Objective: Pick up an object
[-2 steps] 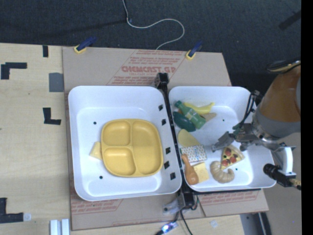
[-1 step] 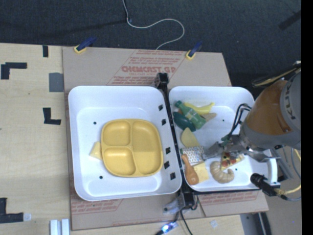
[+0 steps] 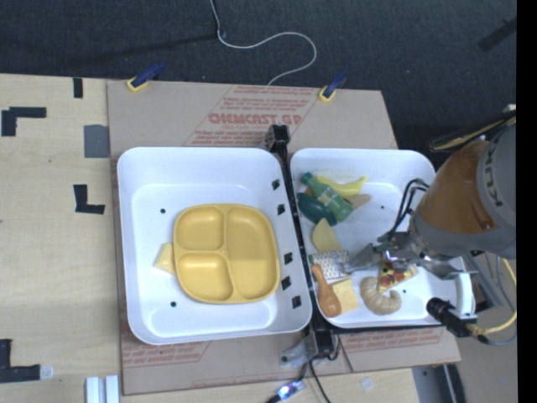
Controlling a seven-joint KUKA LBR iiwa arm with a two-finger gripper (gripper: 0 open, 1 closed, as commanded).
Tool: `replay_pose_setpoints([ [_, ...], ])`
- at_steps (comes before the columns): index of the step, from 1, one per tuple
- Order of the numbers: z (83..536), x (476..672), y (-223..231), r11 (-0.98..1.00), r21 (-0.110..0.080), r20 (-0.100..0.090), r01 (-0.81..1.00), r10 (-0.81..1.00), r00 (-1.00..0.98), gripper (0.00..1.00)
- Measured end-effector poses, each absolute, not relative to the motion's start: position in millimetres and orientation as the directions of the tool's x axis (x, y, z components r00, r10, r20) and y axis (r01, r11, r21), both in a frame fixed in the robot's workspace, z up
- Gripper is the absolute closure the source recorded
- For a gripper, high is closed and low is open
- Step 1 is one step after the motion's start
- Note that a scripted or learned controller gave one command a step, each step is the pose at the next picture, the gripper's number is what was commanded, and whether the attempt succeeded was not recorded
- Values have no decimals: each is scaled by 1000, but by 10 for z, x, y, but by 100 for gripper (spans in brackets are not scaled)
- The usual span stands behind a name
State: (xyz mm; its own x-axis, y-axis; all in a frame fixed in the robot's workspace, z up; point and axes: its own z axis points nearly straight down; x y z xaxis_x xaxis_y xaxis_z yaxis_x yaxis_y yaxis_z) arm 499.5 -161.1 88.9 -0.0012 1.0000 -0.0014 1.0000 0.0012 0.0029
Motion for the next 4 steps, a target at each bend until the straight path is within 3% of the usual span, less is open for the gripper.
replay_pose_setpoints([
  [1, 1024, 5027, -1610, 1, 13, -2, 1000, 1000, -1, 100],
  [2, 1464, 5014, -1670, 1, 2, -1, 1000, 1000, -1, 100],
  [4, 2263, 5073, -1633, 2, 2, -1, 1000, 1000, -2, 100],
])
